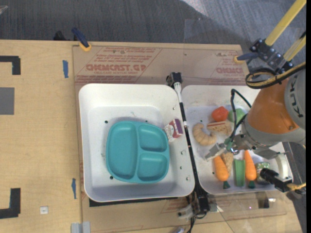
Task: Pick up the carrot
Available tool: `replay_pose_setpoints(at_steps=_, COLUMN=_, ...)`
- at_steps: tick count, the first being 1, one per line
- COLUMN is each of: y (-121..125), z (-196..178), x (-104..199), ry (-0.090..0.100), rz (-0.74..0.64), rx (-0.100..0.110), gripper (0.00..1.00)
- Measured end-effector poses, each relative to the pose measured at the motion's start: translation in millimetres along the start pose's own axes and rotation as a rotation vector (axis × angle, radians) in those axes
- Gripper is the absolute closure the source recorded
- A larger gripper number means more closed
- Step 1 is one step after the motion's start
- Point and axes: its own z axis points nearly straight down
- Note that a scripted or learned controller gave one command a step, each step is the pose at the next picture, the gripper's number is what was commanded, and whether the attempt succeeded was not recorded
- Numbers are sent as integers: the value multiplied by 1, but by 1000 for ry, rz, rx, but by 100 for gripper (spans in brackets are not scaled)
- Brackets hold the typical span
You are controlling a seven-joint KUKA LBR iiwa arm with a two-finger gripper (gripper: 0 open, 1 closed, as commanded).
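Two orange carrot-shaped pieces lie near the front of the right bin (209, 188). One carrot (221, 168) is on the left and a second orange piece (250, 165) is on the right, with a green stick (239, 172) between them. My gripper (224, 148) hangs just above and behind the left carrot, over a small tan piece, with nothing seen held in it. The arm's grey and orange wrist (272, 115) covers the bin's right part.
A red tomato (219, 113), a green piece (238, 115), a bread slice (218, 126) and a croissant (203, 134) lie at the back of the right bin. The left bin (92, 130) holds a teal divided plate (137, 151) and a small packet (173, 128).
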Motion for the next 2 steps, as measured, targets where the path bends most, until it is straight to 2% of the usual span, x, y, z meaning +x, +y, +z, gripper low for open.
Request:
replay_pose_setpoints(at_steps=1, y=42, z=-90, x=64, ry=1, rz=359, rx=2, gripper=100)
replay_pose_setpoints(at_steps=2, y=40, z=-89, x=63, ry=0, rz=361, rx=5, gripper=0)
